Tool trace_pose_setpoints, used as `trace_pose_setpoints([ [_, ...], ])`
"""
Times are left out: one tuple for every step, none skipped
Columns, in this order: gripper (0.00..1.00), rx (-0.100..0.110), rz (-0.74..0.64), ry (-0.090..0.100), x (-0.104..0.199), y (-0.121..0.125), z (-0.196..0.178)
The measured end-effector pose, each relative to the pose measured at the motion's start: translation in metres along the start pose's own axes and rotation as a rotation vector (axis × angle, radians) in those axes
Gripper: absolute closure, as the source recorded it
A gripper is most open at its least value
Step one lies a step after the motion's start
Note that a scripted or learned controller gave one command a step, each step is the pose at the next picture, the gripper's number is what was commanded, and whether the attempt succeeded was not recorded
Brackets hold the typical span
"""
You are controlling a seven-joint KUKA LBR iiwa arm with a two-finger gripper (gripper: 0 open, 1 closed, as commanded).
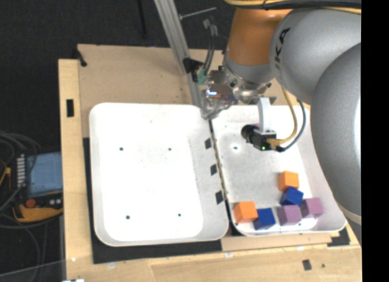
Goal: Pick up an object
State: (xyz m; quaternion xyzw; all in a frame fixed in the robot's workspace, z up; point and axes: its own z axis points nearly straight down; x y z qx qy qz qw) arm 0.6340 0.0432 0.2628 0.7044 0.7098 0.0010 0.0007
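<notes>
Judging from the claw (214,101), which hung over the right bin's (243,168) far corner with a spread I could not tell, you were in the approach, needing to descend toward the blocks (290,209) clustered near.

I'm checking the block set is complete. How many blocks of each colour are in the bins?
Orange blocks: 2
Blue blocks: 2
Purple blocks: 2
Total: 6, all in the right bin.
</notes>
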Motion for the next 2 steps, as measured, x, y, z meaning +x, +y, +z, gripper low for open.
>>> trace_pose_setpoints([
  [1.0,0.002,0.001,-0.001,0.0507,0.016,0.0222],
  [0.0,0.002,0.004,-0.003,0.047,0.0158,0.0209],
])
